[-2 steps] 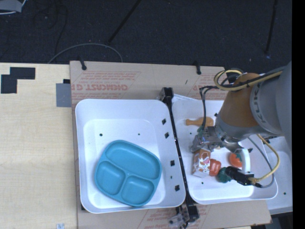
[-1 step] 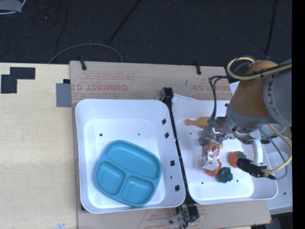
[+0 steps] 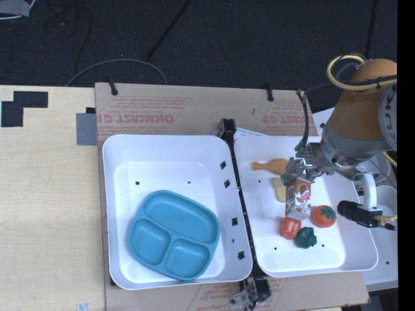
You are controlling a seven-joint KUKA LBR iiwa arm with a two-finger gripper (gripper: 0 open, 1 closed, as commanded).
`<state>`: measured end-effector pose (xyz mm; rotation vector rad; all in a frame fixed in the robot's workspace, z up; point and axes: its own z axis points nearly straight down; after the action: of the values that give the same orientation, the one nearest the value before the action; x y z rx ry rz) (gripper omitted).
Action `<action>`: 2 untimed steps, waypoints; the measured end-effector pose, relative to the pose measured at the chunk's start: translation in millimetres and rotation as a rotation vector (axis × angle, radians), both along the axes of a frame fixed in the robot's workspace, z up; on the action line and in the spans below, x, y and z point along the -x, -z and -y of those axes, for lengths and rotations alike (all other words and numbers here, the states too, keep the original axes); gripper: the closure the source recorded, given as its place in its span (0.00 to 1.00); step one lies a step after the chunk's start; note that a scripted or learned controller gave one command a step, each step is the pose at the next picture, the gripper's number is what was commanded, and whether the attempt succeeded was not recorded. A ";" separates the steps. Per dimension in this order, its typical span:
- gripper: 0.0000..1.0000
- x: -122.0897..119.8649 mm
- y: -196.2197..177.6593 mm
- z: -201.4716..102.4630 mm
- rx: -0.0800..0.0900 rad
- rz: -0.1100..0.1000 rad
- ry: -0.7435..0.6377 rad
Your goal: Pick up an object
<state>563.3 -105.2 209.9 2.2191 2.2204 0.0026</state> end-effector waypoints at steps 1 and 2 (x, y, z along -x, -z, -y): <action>1.00 -0.4 -25.2 1.1 0.000 -0.002 0.000; 1.00 7.0 -29.3 -58.1 -0.004 -0.007 -0.004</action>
<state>556.3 -47.2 239.2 2.2197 2.2306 -0.0011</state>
